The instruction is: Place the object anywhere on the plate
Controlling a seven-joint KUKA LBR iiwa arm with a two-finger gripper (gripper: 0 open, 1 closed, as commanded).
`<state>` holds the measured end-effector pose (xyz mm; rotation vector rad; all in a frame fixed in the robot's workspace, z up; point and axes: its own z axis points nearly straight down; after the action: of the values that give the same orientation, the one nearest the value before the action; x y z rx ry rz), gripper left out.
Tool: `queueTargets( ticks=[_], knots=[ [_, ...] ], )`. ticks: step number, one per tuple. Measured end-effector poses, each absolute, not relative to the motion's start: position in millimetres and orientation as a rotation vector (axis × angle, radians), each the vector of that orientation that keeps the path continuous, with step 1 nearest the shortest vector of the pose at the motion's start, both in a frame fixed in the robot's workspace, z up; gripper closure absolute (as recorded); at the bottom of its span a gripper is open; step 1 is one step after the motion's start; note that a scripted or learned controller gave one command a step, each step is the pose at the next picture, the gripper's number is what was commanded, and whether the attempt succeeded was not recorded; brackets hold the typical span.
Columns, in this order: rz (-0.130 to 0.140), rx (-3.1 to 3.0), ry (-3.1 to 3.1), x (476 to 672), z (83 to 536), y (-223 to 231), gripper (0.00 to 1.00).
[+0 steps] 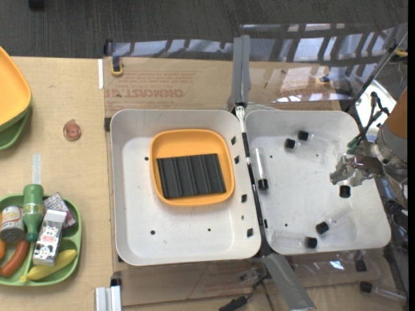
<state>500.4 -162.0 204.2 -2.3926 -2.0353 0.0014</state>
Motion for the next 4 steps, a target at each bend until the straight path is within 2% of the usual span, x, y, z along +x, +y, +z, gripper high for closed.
queueTargets(
  ticks=[1,3,4],
  knots=[
    [0.005,-2.427,-1.994,543.4,224.2,-214.5,1.00],
    [0.003,-2.224,-2.221,646.4,300.8,-216.1,1.00],
    [0.002,-1.921,-2.490,659.7,359.1,-221.6,1.00]
  ],
)
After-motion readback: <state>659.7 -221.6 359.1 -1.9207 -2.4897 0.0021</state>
